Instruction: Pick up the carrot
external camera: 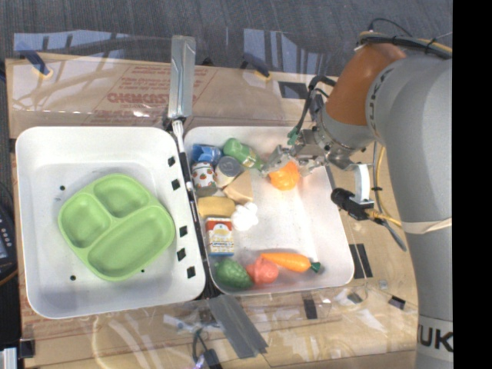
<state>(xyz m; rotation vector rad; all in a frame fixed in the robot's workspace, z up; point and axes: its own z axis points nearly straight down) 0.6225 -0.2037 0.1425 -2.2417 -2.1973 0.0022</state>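
Camera view: the gripper hangs at the right bin's far end, just beside an orange fruit. The carrot lies well apart, along the near wall, so the approach is not yet made; the arm must come nearer. I cannot tell how the gripper stands, as the wrist hides it.

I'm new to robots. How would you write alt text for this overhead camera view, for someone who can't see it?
A grey robot arm reaches from the right, its gripper above an orange fruit in the right bin. The carrot lies apart, near that bin's front edge among toy foods. The left bin holds a green divided plate.
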